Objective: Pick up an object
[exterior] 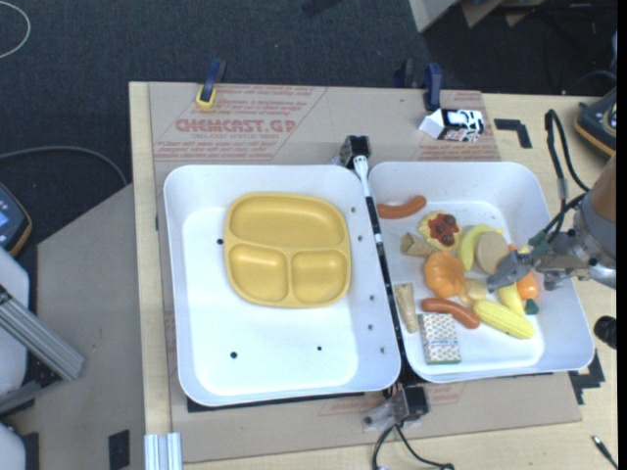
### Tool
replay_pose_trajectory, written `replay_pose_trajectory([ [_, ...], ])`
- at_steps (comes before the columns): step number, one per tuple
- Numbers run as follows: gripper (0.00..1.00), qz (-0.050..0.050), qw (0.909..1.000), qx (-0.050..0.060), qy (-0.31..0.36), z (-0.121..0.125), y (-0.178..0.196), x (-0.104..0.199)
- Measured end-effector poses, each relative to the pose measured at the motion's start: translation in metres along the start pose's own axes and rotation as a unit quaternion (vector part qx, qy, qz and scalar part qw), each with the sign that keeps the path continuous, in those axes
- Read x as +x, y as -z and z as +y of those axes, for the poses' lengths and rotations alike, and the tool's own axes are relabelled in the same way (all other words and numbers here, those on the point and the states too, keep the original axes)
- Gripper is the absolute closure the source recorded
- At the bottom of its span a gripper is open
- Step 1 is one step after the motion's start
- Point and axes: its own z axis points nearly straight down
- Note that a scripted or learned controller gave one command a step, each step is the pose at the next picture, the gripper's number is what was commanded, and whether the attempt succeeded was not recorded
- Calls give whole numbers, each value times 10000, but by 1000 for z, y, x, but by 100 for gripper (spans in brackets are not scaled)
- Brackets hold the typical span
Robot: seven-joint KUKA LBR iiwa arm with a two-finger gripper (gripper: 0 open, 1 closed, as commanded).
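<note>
Two shallow white bins side by side on a cardboard-covered bench (245, 125) in the middle of the frame. In the left bin (196, 360), a yellow divided tray (288, 249) lying flat in the upper half, one long compartment above two smaller ones. In the right bin (529, 189), a heap of toy food gathered toward the centre and lower right: a sausage (402, 207) near the upper left corner of that bin, apart from the rest; a small pizza slice (440, 228) just below it; a banana (473, 243) beside the pizza slice; an orange ball-shaped fruit (445, 274) under those; a second sausage (452, 311) lower down, touching an ear of corn (506, 317) that lies slanted toward the lower right; a patterned packet (440, 338) flat at the lower left of the heap; a pale stick-like piece (406, 306) by the bin's left wall. Reaching in from the right edge of the frame, the gripper (517, 270), low over the heap just above the corn and next to a brown round piece (492, 255) and a small orange piece (529, 286). Fingers blurred against the clutter; cannot tell whether spread or pinched, nor whether touching anything. Two clamps at the top edge of the bench, yellow (208, 90) at upper left and blue (432, 86) at upper right.
</note>
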Motion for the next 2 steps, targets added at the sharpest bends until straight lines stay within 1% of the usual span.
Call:
replay_pose_trajectory([
  [1, 0, -16, 10000, -67, 20, 3, 7, 0],
  [2, 0, -2, 10000, -37, 18, 13, -44, -2],
])
